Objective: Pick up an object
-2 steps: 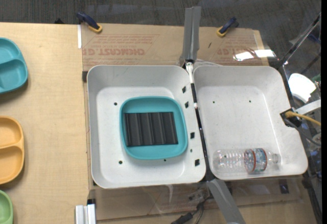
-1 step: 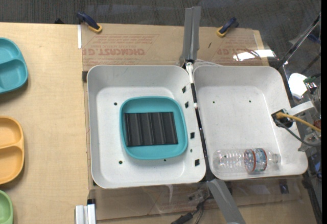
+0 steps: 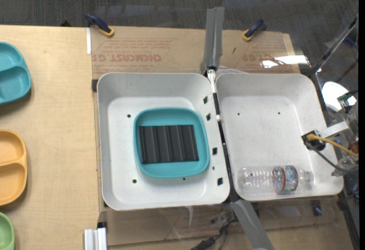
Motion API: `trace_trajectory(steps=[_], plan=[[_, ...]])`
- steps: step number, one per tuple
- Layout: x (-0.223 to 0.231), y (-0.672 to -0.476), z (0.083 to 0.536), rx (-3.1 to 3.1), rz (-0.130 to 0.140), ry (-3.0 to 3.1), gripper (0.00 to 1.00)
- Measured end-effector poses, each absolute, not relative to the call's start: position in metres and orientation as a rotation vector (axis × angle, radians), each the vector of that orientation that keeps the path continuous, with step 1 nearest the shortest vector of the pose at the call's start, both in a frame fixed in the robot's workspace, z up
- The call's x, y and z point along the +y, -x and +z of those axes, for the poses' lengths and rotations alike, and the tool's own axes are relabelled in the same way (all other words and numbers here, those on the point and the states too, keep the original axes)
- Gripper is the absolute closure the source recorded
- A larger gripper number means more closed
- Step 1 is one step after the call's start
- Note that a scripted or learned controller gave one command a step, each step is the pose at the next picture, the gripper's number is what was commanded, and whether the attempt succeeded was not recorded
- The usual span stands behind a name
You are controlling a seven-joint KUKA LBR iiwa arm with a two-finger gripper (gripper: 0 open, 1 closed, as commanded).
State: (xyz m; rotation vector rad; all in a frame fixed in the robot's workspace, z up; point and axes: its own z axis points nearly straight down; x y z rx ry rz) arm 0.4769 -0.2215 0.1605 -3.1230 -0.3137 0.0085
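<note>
A clear plastic bottle lies on its side along the front wall of the right bin. Its cap points right, and a blue and red label wraps its middle. In the left bin sits a teal square dish holding a dark ridged insert, roughly centred on the bin floor.
A yellow cable with a black fitting hangs over the right bin's right rim. Teal, orange and green divided plates lie on the wooden table at far left. Two clamps hold the cardboard behind the bins.
</note>
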Motion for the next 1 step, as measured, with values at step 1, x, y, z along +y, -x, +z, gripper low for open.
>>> trace_trajectory(steps=[1], plan=[[-0.2183, -0.5017, 0.1042, -0.322, 0.009, 3.116, 0.00]])
